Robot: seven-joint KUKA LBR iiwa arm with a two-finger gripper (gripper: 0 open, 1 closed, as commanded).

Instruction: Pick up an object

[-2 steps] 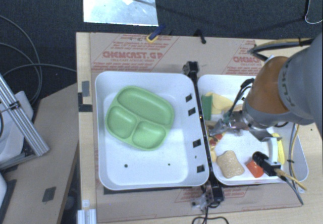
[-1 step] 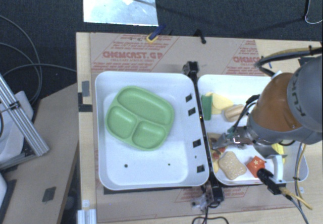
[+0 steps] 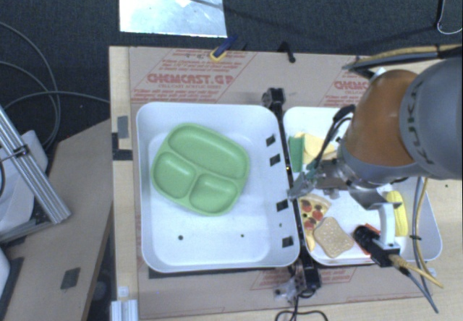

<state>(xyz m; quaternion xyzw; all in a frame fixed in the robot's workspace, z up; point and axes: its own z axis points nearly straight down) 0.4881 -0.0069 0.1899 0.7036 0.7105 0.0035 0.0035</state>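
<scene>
Left bin: holds one green divided plate, lying flat toward the upper left, apart from the walls.

Right bin: holds a pizza slice and a bread slice near the front left corner, just beside each other; a green block and a yellow piece by the left wall; a banana to the right.

Arm overhangs the right bin. Gripper sits just above the pizza slice by the divider; its state cannot be determined. Nothing visibly held.
</scene>
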